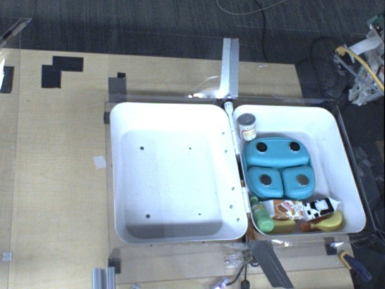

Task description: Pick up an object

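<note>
**Green bottle and yellow fruit at near wall of right bin**

Lying closest, along the near wall of the right bin [348, 161]: one green bottle [262, 220], one printed carton [299, 209] with a black-and-white cow pattern, one yellow fruit [329, 222], all touching in a row. Just behind, three teal blocks packed together: one wide block [277, 153] with two dark holes, two smaller blocks [266, 182] with one hole each. Beside the far-left corner, one small can [246, 127], upright. Two white bins counted, left bin [174, 173] alongside. Far right, well apart from both bins, the gripper [364, 65]; cannot tell whether open or closed, nothing seen held.

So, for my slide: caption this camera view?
Right bin holds teal tray, small jar, packaged items; left bin alongside.
</note>
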Controlling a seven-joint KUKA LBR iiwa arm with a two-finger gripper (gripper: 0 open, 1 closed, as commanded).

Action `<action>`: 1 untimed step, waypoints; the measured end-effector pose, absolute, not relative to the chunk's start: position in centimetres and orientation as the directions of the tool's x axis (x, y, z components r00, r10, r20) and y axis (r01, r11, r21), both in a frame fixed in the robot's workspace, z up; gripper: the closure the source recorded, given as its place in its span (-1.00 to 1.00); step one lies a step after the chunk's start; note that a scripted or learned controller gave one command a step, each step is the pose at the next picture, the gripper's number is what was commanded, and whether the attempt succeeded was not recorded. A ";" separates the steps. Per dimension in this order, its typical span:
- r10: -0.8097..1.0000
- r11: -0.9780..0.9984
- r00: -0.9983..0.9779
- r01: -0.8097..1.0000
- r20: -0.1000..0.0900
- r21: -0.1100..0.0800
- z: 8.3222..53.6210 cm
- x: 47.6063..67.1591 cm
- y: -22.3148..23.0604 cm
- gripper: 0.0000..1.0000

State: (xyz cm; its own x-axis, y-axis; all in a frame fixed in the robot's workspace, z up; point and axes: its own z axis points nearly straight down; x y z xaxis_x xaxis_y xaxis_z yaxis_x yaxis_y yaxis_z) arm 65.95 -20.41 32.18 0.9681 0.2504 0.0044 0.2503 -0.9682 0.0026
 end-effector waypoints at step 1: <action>0.338 -0.941 0.941 0.338 0.005 0.003 39.0 66.3 -20.4 1.00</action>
State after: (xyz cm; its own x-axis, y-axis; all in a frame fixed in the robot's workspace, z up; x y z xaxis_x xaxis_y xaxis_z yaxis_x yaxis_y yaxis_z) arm 66.29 -20.40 39.00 0.9412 0.3378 0.0049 0.3378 -0.9412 0.0032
